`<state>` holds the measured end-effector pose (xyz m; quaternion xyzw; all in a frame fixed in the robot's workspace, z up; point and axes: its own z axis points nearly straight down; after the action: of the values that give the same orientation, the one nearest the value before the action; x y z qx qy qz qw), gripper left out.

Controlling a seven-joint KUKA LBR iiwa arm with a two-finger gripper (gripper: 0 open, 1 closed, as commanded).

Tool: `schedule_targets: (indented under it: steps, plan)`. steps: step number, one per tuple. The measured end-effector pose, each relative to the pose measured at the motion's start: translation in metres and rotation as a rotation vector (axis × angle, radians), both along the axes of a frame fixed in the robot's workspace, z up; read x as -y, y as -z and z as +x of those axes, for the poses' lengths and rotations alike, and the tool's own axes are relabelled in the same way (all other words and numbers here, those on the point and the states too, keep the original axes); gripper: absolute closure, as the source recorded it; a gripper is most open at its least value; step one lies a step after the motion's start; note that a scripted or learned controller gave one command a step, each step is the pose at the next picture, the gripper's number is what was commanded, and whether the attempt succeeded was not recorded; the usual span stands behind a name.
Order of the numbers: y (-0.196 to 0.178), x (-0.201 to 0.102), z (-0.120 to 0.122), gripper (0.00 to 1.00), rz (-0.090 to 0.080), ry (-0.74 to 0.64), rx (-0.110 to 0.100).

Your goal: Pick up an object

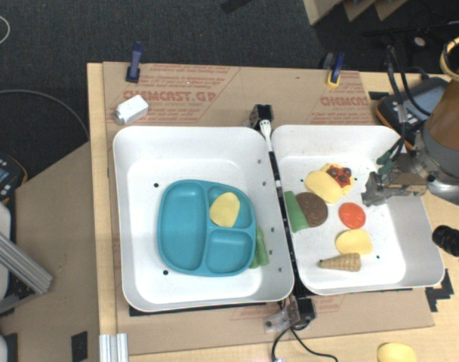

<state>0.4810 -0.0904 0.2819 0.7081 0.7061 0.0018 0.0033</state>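
Lying nearest the camera, at the front of the right bin, is an ice-cream cone, tipped on its side and pointing left. Just behind it is sitting a yellow lump, and behind that a red round piece. A brown disc is leaning against a green strip near the bin's left wall, and a yellow pastry with red topping is lying at the back. The left bin is holding a blue divided tray with a pale yellow piece in one compartment.

The hand is hovering at the right side of the right bin, just beside the red round piece and near the pastry. Nothing is showing between its fingers; how far apart they are standing I cannot tell, since they are dark and small against the arm.

Any of these pieces would serve the task, and the red round piece looks the closest candidate. To do this step well, the hand should be centring over one piece standing apart from its neighbours, coming straight down with the fingers straddling it, and closing only once low enough to grip its sides. The round piece may be rolling away if nudged off-centre.
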Motion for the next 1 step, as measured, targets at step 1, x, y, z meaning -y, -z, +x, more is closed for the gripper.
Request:
schedule_targets:
  steps: [1]
  plan:
    - [-0.0101,0.0,0.0006,1.0,-0.001,0.0,0.002]
